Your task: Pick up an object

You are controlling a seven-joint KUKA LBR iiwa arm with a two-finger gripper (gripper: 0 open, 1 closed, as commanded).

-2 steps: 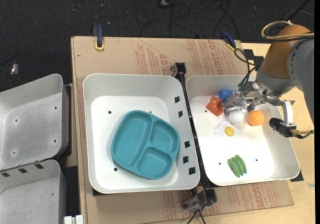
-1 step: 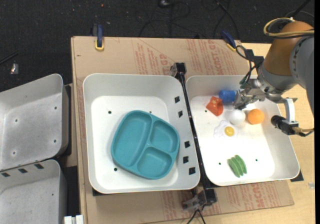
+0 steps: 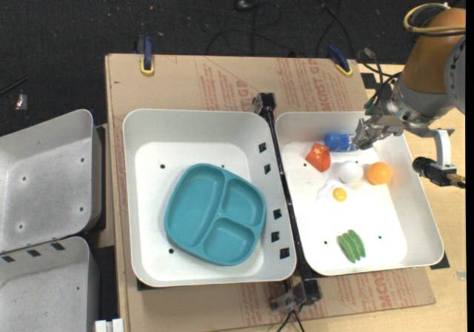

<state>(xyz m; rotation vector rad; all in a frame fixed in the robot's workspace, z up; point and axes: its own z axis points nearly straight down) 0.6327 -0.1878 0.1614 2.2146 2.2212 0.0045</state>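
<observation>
The right bin (image 3: 415,245) holds a blue block (image 3: 337,141), a red piece (image 3: 318,157), a white ball (image 3: 349,172), an orange ball (image 3: 379,173), a fried egg toy (image 3: 335,193) and a green pod (image 3: 352,245). My gripper (image 3: 364,138) hangs over the bin's far right part, its tip just right of the blue block and above the white ball. The tip is small and dark, and no object shows between its fingers.
The left bin (image 3: 148,175) holds a teal divided tray (image 3: 215,213). A black divider (image 3: 278,175) runs between the bins. White lids (image 3: 44,175) lie at the far left. Clamps (image 3: 147,56) hold the cardboard base at the back.
</observation>
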